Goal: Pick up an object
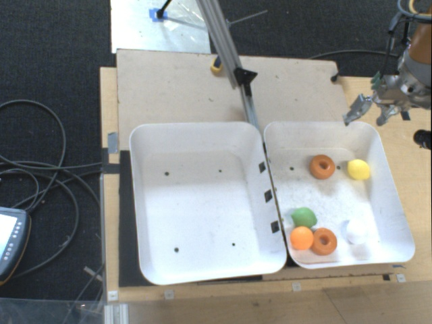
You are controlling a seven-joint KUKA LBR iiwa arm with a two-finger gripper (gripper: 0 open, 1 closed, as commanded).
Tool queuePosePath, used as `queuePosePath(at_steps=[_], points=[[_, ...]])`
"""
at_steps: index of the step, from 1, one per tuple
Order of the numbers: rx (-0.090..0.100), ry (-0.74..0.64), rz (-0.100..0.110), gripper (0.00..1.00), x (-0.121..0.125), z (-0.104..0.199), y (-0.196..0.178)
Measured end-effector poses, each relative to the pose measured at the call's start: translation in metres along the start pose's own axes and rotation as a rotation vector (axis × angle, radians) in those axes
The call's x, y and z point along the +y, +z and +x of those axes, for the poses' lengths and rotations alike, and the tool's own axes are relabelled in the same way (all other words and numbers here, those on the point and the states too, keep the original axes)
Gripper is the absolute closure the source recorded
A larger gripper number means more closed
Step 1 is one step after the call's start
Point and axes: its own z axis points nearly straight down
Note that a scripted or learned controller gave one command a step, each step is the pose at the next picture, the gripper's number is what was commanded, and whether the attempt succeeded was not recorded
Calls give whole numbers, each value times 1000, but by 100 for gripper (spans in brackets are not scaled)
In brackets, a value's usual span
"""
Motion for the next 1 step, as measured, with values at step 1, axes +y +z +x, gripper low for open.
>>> queuePosePath(at_steps=[1], points=[[0,3,1,0,5,-8,55]])
